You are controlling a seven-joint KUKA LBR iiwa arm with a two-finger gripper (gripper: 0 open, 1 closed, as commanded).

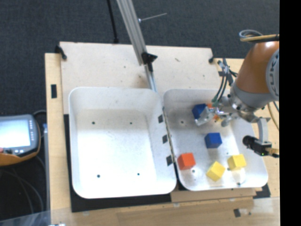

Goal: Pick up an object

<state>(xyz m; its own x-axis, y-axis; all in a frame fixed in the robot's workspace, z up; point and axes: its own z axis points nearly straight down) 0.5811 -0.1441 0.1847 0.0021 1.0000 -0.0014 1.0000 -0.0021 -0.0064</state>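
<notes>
Five small blocks lay in the right bin [178, 102]; a blue block [199, 110], likely light, rigid and best gripped across flat sides, touched the pincer [210, 116] on its left, whose finger spacing could not be told.

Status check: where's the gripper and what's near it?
Gripper over right bin, against upper blue cube; grasp unconfirmed. Second blue cube, orange cube, two yellow cubes lie apart, clear of it.
</notes>
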